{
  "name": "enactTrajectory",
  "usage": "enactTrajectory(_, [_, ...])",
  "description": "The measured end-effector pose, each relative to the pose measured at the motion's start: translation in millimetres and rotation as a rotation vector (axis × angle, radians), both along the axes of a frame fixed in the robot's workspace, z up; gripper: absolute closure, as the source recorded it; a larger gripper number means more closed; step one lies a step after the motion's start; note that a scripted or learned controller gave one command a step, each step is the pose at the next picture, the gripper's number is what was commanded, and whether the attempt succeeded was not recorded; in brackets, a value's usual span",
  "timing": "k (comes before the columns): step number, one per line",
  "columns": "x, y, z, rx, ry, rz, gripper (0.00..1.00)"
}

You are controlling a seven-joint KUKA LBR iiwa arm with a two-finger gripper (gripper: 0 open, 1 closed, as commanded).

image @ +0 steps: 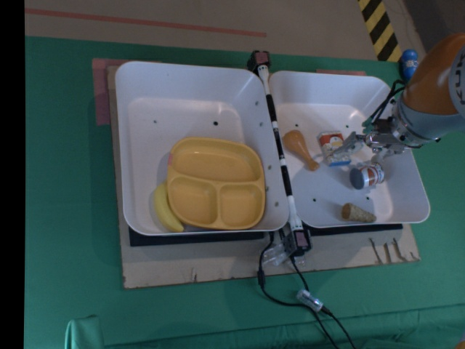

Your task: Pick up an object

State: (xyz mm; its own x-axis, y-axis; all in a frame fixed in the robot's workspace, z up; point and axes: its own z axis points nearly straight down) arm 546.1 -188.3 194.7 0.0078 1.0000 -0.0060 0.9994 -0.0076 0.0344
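Green cloth (65,195) over the bench, well out from the gripper (354,142) on every side. On the cloth, a sheet of brown cardboard (189,271) with a ragged near edge, bearing both white bins. Directly beneath the gripper, the one bin (407,195). Past a black-and-white bar (280,151), away from the arm (436,86), the other bin (138,122). Beyond the bins, far from the gripper, bare brownish floor with a thin red line (145,22) and a yellow-and-black hazard stripe (376,13). Nearer the camera than the gripper, dark cables (290,293) trailing off the cardboard onto the cloth.

In the bin under the gripper:
- Small red-and-white carton (332,145), right at the gripper's tip; touching or just apart, cannot tell.
- Brown drumstick-shaped piece (299,149), just past the carton.
- Small blue, white and red can (367,175), just below the gripper, toward the camera.
- Tan cone-shaped piece (358,212), farther toward the camera, near the rim.

In the other bin, well apart from the gripper: yellow divided tray (216,182) and, touching its edge, a banana (166,208).

Gripper open or closed: cannot tell, too small and cluttered with wires. Nothing seen held. Arm cut off by the view's edge. Small blue thing (409,62) behind the arm, half hidden, unidentifiable. Carton and can labels too blurred to read.
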Motion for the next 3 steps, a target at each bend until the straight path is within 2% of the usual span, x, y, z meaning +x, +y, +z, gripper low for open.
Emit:
enactTrajectory(1, [-44.3, -2.7, -1.0, -0.008, -0.006, -0.003, 0.00])
enactTrajectory(2, [-42.6, -4.5, 12.9, -0.011, -0.015, -0.008, 1.00])
enactTrajectory(3, [-42.6, -4.3, 12.9, -0.010, -0.015, -0.008, 0.00])
